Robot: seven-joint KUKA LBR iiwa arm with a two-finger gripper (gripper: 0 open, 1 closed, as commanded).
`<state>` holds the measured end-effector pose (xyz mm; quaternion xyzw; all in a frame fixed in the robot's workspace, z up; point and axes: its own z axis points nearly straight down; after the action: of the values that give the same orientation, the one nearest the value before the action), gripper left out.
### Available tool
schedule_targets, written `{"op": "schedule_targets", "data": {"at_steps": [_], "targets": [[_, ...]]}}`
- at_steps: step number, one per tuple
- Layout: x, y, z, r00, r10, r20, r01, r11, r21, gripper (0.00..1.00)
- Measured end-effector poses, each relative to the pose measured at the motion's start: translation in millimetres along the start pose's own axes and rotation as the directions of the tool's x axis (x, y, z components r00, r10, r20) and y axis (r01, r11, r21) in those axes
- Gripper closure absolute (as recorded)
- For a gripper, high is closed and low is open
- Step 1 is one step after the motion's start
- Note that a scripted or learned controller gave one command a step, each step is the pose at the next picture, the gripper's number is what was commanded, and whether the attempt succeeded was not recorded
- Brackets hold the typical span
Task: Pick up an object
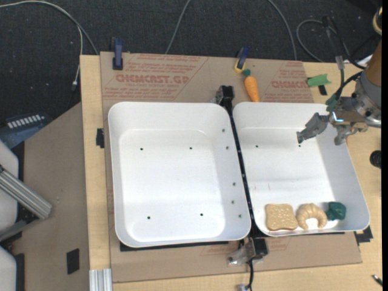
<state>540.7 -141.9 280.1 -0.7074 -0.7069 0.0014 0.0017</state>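
If aiming for the near wall of the right bin, could easily go wrong. Toast slice, croissant and green lump jammed in a row there, touching or nearly so, tucked right against the rim. Likely to clip the wall or nudge a neighbour instead of closing on one piece. Quite a reach too: gripper hanging further back over the same bin's far right part, fingers spread, gripping nothing. Left bin alongside, edges touching. Beyond both, on the cardboard — a carrot, outside any bin.
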Motion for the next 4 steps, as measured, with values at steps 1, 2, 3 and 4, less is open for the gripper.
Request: {"op": "schedule_targets", "data": {"at_steps": [1, 2, 3, 4], "targets": [[0, 1, -3, 1.0, -0.001, 0.001, 0.001, 1.0, -0.005, 0.0], [-2, 5, 41, 1.0, -0.001, 0.0, 0.001, 1.0, -0.001, 0.0], [0, 5, 83, 1.0, -0.001, 0.0, 0.001, 1.0, -0.001, 0.0], [-6, -4, 135, 1.0, 0.0, 0.0, 0.0, 1.0, 0.0, 0.0]]}}
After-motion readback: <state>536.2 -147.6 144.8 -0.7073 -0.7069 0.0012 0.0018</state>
